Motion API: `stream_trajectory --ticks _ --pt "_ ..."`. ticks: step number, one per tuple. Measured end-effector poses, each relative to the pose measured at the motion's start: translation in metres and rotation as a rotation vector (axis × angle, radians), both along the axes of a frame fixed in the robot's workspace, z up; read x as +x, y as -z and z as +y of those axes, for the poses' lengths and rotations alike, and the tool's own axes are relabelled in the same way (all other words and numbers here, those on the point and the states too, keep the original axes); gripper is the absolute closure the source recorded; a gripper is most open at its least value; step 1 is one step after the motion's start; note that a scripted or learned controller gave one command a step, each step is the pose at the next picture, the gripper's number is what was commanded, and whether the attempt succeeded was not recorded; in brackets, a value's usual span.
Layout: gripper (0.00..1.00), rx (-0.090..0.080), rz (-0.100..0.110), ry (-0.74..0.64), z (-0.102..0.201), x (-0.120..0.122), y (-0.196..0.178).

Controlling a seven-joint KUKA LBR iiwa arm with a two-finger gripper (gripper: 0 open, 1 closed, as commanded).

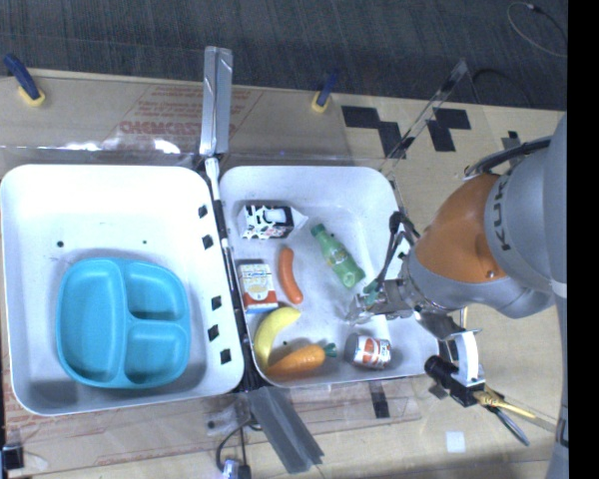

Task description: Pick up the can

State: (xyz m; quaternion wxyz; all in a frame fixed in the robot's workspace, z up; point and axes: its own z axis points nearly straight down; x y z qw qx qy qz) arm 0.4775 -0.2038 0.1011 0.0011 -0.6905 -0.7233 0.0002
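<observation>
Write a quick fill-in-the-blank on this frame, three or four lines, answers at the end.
1. The can lies in the ____ bin, near its front wall.
2. The blue tray in the left bin has ____ compartments.
3. The banana touches the ____ lying along the front wall.
4. The pincer hangs between the can and the green ____.

Answers: right; three; carrot; bottle
</observation>
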Motion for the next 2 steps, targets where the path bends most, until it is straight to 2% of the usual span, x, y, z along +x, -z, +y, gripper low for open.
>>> stream_trajectory --ticks 1,2 --pt "0.0 0.0 0.0 0.0 -0.0001 0.0 0.0" --pt "0.0 0.002 0.001 -0.025 -0.0052 -0.0006 0.0094"
